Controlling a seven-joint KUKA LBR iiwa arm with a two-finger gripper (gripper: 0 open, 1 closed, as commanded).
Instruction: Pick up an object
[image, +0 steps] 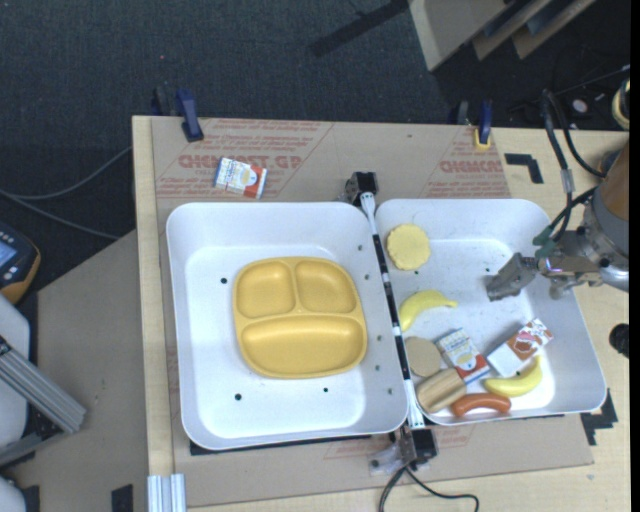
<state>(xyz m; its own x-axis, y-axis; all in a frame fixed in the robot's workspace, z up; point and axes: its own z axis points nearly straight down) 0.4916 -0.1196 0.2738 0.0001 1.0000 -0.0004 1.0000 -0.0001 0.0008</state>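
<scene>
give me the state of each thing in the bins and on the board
yellow divided tray: upright in the left bin, compartments bare
round cracker: flat, right bin's far corner
small banana: lying loose, right bin
second banana: lying by the hot dog
small carton: on the board, outside the bins
gripper: above the right bin, holding nothing visible

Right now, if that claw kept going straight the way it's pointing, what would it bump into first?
The gripper points left and slightly down over the right bin. Straight on, it would probably meet the small banana first, though its height above the bin is hard to judge.
</scene>
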